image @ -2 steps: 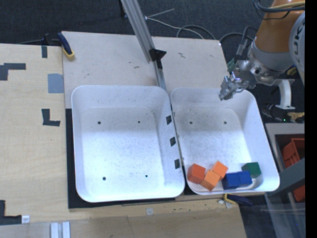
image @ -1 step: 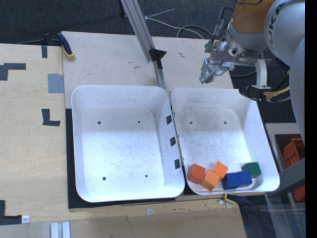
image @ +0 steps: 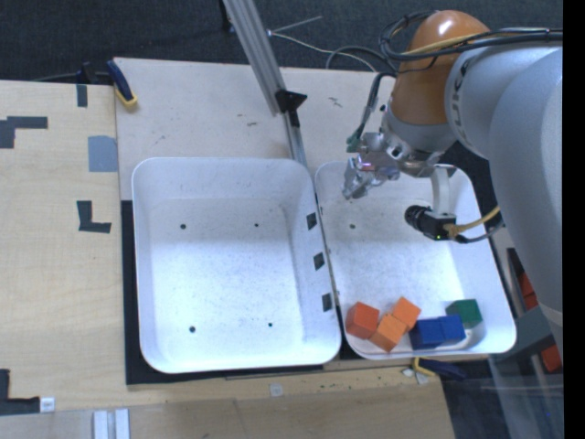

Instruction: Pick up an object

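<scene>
Several small blocks lie along the near edge of the right bin (image: 416, 254): an orange block (image: 363, 319), two more orange blocks (image: 397, 325) touching each other, a blue block (image: 436, 332) and a green block (image: 466, 312). My gripper (image: 358, 181) hangs over the far left corner of the right bin, well away from the blocks. Nothing shows between its fingers. The grey arm with its orange band (image: 430, 62) reaches in from the right.
The left bin (image: 224, 263) stands beside the right one, sharing a raised rim. A metal rail (image: 260, 53) slants down to the bins' far junction. A yellow and blue clamp (image: 123, 85) lies at the bench's far left. Black cable runs near the wrist.
</scene>
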Controlling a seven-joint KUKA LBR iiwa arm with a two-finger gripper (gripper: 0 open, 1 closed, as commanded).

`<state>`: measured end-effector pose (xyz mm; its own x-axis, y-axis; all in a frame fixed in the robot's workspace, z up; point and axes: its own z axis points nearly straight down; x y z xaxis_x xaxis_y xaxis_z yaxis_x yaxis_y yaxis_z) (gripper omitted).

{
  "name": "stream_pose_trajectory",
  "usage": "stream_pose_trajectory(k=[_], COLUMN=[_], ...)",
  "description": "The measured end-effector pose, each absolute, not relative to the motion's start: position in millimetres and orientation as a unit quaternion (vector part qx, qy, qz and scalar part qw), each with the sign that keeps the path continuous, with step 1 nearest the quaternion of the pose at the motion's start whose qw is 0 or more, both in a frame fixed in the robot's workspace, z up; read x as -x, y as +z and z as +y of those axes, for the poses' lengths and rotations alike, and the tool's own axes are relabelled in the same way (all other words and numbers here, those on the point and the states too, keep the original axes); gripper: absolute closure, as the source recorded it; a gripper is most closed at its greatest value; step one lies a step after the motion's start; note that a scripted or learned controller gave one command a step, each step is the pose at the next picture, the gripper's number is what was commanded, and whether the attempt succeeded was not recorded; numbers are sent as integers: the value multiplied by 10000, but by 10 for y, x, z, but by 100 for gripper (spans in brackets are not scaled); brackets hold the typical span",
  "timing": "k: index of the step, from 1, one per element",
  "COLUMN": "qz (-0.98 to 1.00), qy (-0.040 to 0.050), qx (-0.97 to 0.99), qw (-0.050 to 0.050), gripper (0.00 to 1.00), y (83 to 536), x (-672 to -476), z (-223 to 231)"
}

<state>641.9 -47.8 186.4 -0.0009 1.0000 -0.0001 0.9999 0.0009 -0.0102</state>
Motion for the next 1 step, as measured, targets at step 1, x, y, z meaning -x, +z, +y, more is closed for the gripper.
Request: stream_pose_trajectory(k=[1], qz=[-7090], qy=[12], qx=[7052], qw=[28], gripper=[100], y=[1916], x=[-5752], z=[113])
